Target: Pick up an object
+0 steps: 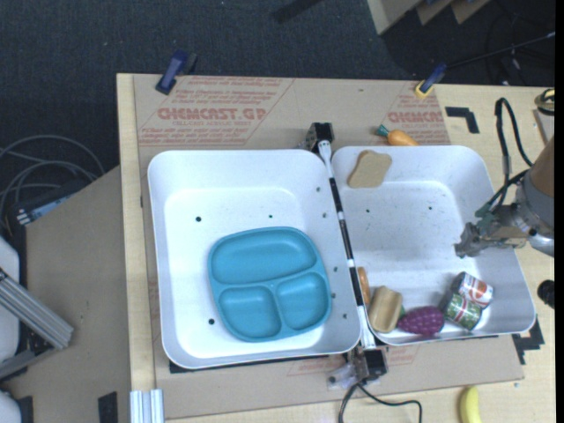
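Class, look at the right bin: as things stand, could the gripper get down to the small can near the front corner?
Probably yes. The gripper hangs over the right bin, just behind the can, with nothing between them. The purple grapes beside the can could crowd one finger.

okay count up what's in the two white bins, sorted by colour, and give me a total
Blue: 1, tray
Tan: 2, bread slice, bread roll
Purple: 1, grapes
Red, white and green: 1, can
Orange: 1, small piece by the divider
Total: 6
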Controlling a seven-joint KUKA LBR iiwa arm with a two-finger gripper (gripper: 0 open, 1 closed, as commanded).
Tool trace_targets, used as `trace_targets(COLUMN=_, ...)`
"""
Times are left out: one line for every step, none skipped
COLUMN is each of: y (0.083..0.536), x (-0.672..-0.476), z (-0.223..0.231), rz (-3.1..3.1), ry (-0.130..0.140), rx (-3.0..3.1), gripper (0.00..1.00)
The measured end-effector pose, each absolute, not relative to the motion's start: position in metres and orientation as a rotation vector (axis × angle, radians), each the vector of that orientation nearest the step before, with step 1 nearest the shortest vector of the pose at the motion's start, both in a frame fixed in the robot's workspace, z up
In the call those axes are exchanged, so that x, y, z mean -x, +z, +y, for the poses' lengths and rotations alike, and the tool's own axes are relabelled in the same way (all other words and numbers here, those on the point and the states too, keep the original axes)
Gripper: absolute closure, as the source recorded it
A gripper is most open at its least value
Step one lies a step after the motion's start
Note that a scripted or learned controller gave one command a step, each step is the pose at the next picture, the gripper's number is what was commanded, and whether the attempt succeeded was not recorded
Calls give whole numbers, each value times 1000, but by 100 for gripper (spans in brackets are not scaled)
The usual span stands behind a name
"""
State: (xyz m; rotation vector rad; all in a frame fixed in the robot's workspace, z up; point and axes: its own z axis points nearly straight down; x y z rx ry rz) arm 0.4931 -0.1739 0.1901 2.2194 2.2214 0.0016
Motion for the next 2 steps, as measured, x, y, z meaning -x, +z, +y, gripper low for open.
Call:
trace_targets(y=202, x=-559, z=-114, rz=2223, ry=3, rx=-2219, gripper=100)
trace_targets(y=242, x=-521, z=-24, rz=2226, ry=0, rx=-2221, gripper=100)
